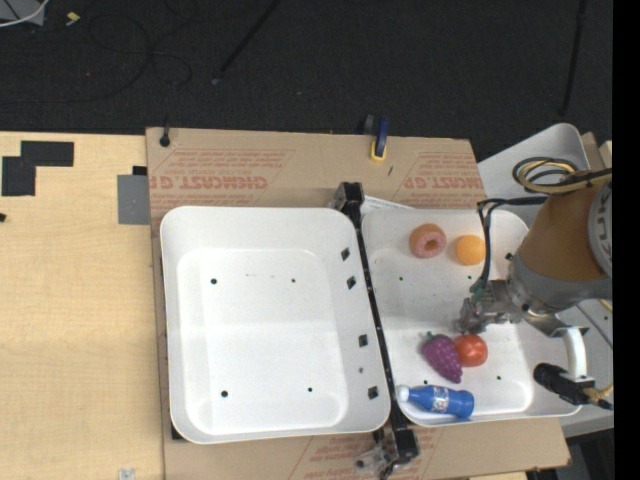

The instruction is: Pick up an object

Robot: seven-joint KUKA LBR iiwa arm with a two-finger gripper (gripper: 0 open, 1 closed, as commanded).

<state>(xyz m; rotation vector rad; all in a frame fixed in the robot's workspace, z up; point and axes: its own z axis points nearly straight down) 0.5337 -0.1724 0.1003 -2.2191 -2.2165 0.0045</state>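
The right bin [400, 298] holds a pink doughnut [428, 240], an orange ball [469, 249], a purple bunch of grapes [441, 356], a red tomato [471, 350] and a blue bottle [438, 400] lying near the front rim. My gripper [481, 313] hangs low over the right bin, just above and behind the tomato and grapes. The arm's grey body and orange band cover the bin's right side.
The left bin [262, 320] sits beside the right one, split from it by a black clamp strip [362, 298]. Cardboard [300, 173] lies under both bins. A blue and yellow clamp [378, 138] stands at the back edge. Cables loop at right [540, 176].
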